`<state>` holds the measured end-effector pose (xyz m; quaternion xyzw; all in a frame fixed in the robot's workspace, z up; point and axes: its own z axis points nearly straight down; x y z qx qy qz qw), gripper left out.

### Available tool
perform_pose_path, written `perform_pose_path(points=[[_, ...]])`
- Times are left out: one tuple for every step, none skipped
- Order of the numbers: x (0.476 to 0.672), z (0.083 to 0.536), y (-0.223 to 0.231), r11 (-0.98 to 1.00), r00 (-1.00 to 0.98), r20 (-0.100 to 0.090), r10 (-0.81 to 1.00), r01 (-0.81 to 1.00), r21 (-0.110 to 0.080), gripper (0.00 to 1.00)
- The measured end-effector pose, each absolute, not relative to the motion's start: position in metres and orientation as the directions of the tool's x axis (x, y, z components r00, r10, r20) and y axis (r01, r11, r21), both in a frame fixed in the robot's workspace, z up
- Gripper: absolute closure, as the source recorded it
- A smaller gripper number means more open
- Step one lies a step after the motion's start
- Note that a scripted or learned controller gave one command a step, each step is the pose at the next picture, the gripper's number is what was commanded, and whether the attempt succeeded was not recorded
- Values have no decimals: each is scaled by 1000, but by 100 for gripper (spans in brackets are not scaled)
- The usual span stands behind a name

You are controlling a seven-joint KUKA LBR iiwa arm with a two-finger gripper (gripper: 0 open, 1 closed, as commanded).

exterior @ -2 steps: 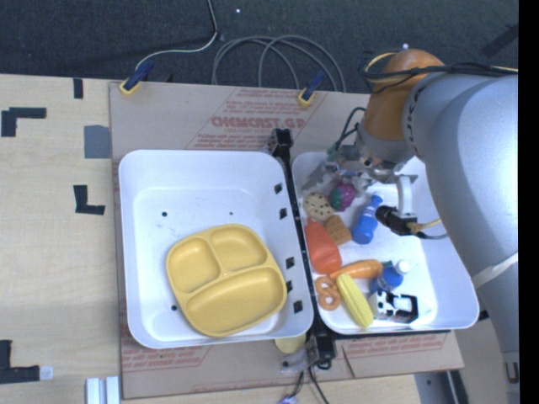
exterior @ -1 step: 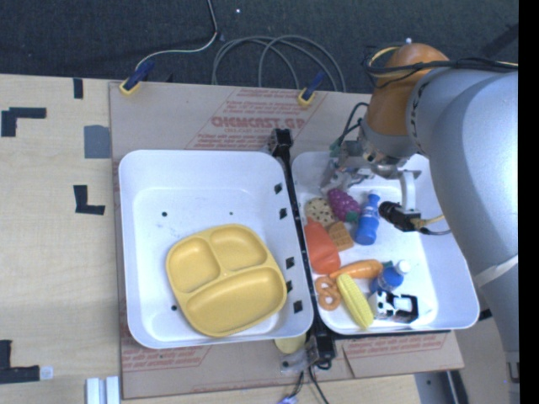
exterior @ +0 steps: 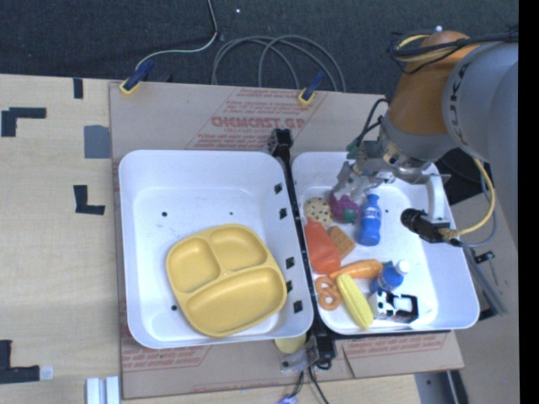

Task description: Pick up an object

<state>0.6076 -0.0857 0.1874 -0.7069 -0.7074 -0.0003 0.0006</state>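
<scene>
A small purple toy (exterior: 344, 206) lies in the right bin (exterior: 459, 268), directly beneath the claw (exterior: 358, 185), whose fingers reach down at it; whether they are parted or closed cannot be told. A blue bottle (exterior: 370, 220) stands just beside it, a cookie (exterior: 317, 210) on its other side. Farther along the bin lie an orange carrot (exterior: 359, 268), a corn cob (exterior: 355, 300) and a pretzel (exterior: 326, 292). The left bin (exterior: 147, 183) holds a yellow divided plate (exterior: 226, 278).
</scene>
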Motion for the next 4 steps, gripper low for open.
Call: perform_pose_path(points=[[563, 213, -48, 4, -4, 2, 1000, 1000, -5, 100], [533, 210, 25, 8, -8, 2, 1000, 1000, -8, 100], [545, 179, -43, -5, 5, -3, 1000, 1000, -9, 100], [529, 233, 15, 7, -7, 2, 1000, 1000, -1, 100]])
